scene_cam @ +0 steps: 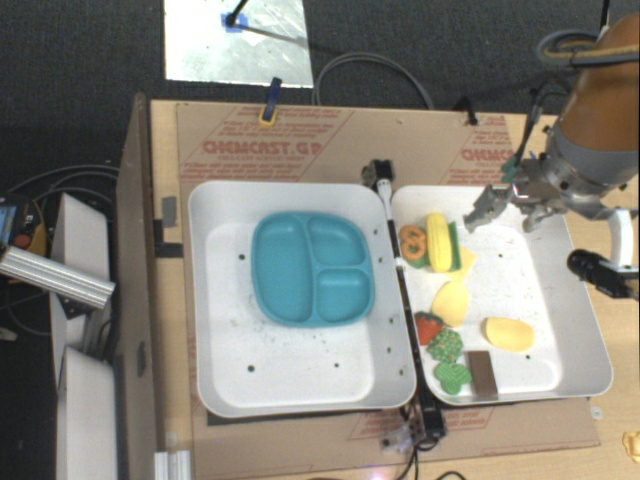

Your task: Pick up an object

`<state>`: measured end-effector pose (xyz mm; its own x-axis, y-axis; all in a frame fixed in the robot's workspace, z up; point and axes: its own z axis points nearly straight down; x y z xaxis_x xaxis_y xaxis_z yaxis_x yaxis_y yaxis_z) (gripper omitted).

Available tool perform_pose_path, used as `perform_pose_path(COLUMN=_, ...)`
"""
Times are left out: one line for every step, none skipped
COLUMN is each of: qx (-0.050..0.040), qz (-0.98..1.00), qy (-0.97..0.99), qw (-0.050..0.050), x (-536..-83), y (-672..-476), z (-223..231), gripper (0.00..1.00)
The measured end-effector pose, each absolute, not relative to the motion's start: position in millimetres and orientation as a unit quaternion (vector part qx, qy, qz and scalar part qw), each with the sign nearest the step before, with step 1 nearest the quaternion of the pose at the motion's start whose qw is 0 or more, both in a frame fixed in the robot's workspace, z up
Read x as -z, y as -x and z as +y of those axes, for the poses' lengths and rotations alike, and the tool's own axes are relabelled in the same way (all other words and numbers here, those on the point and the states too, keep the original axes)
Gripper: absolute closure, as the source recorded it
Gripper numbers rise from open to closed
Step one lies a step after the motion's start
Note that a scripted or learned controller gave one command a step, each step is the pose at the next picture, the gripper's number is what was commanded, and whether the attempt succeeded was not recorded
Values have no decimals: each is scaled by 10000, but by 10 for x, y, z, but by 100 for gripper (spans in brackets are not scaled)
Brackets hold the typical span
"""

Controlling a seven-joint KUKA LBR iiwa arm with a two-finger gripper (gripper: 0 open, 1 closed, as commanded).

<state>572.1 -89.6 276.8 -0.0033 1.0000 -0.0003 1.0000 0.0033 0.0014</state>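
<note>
Two white bins [300,388] are borne by the table; the gripper [505,208], jaws apparently parted and unladen, hovers above the corn [438,240]; nothing is lifted yet.

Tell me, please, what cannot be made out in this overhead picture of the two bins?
- The arm is cut off by the camera view's right edge.
- The gripper, above the right bin, is small and blurred; its grasp is unclear.
- The small pieces by the divider, the orange ring and the green pieces, are too small to identify.
- The corn cob hides part of the green piece under it.
- The left bin is partly covered by the blue tray.
</note>
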Motion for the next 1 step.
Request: perform_pose_path(qx=26, qz=7071, qy=-7071, qw=-35, x=-1694, y=-5554, z=-985, gripper=0)
